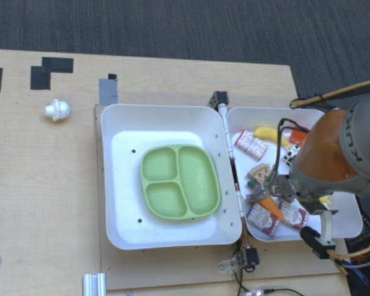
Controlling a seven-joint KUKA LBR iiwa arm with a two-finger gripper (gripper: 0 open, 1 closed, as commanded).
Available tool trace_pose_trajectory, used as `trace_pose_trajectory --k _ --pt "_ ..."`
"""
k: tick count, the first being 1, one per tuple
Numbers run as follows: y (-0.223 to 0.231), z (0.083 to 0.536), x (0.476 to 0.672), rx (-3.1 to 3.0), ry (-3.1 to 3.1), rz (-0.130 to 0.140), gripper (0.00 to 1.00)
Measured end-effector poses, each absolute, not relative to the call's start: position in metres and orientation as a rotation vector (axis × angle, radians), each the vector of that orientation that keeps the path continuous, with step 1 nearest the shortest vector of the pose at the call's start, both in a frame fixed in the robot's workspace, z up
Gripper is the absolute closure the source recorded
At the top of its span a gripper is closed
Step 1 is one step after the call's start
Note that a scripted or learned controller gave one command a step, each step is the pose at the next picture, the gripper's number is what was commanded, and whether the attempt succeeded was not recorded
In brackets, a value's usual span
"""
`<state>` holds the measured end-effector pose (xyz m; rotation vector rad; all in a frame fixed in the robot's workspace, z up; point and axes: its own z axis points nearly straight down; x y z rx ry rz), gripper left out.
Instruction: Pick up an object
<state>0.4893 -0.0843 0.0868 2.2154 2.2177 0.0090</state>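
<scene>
Camera view: at the frame's lower right, the pincer sits low among clutter in the right bin, touching an orange carrot-like piece; its opening cannot be told.

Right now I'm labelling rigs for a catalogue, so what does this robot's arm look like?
The arm is rounded and grey, with a broad orange band above the wrist and part of dark lettering on its casing. Black cables loop beside it, and a yellow-and-black cable runs past behind it.
</scene>
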Motion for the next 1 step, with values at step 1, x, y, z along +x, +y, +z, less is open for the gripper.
trace_pose_trajectory --k 1 --pt "-0.0838 0.0983 0.4918 2.211 2.216 0.016 1.0"
